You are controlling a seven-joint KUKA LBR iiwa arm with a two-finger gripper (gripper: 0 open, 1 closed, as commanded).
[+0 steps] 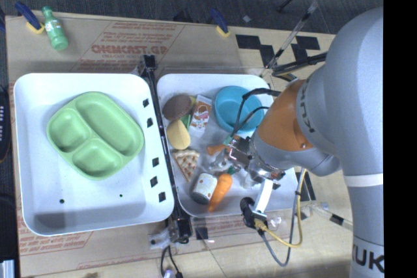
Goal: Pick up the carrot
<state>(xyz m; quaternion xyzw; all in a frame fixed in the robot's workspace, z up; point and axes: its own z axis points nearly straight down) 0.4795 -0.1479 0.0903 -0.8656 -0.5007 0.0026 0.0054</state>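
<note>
Carrot [221,191] is what we find near the front edge of the right bin [251,79], lying at a slant with its thick end up toward the arm and its tip pointing at the bin's front edge. Just left of it, we see a small white can [204,187], touching or nearly touching the carrot. Behind the can lies a pizza-slice toy [187,163], and further back along the bin's left wall sit a pale yellow potato-like piece [178,135], a brown round piece [176,106] and a small white carton [201,115]. A blue bowl [230,107] stands toward the bin's back edge, partly covered by the arm's cabling.

Our pincer [242,163] hangs over the middle of the right bin, just above and right of the carrot's thick end; we cannot tell whether it is spread or pressed together, and we see nothing pinched in it. The orange band [283,128] of the arm sits right behind it.

In the left bin [26,140] we see a green divided plate [95,133] lying toward the centre. On the surface [104,42], near its back-left corner, a green bottle [55,30] lies beside a blue clamp [27,15].
</note>
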